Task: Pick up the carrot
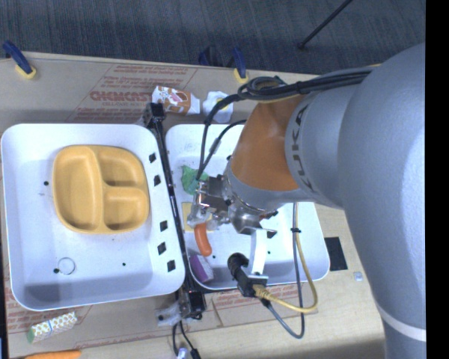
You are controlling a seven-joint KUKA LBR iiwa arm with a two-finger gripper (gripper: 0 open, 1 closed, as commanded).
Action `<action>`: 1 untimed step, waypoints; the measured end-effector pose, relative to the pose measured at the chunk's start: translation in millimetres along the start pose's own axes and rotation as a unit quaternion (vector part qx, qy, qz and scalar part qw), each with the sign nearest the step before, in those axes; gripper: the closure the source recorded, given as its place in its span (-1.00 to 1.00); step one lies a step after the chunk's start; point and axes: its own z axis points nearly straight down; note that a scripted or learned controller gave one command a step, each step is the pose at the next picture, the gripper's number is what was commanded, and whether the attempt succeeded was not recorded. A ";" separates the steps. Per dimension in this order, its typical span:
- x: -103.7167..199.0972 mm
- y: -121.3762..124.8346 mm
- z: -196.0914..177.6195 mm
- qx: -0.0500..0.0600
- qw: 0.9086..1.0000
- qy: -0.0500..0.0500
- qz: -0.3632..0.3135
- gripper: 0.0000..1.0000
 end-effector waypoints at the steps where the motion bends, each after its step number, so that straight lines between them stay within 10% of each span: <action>1: -61.2 15.9 -23.7 -0.001 0.998 0.000 0.058 1.00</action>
